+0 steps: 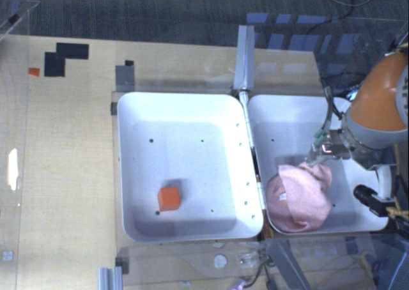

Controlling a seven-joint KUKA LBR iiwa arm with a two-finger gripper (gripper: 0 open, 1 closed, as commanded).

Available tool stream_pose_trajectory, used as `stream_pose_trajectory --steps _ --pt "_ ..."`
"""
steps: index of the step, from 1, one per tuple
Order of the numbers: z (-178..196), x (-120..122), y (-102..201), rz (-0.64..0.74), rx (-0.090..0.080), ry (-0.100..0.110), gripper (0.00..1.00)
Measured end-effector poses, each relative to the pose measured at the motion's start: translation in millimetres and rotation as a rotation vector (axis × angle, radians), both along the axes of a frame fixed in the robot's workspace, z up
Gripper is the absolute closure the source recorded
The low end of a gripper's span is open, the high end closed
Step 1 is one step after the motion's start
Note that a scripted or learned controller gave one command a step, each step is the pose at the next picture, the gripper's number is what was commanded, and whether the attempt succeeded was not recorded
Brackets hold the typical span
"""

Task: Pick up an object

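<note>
Left bin: floor largely unobstructed around the orange block, which sits near the front wall. Right bin: front half blocked by the pink cloth; rear floor open.

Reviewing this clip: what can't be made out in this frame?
- Gripper fingers: too small and blurred against the pink cloth to read, in the camera view.
- Bin floor under the pink cloth: hidden by it in the right bin.
- Arm: cut off by the right edge.
- Orange block: too small for surface detail.
</note>
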State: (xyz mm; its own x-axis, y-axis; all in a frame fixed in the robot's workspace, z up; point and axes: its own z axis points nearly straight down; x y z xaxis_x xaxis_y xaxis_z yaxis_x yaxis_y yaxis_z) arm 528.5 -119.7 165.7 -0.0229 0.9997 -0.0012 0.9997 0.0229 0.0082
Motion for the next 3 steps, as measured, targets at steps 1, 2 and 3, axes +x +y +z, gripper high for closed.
stream_pose_trajectory --steps 1,2,3 --pt "0.0 -0.1 -0.1 0.000 0.000 0.000 0.00" --pt "-74.5 12.8 -71.8 0.035 -0.004 -0.009 0.00" --pt "-62.2 16.0 -70.1 0.039 -0.004 -0.015 1.00"
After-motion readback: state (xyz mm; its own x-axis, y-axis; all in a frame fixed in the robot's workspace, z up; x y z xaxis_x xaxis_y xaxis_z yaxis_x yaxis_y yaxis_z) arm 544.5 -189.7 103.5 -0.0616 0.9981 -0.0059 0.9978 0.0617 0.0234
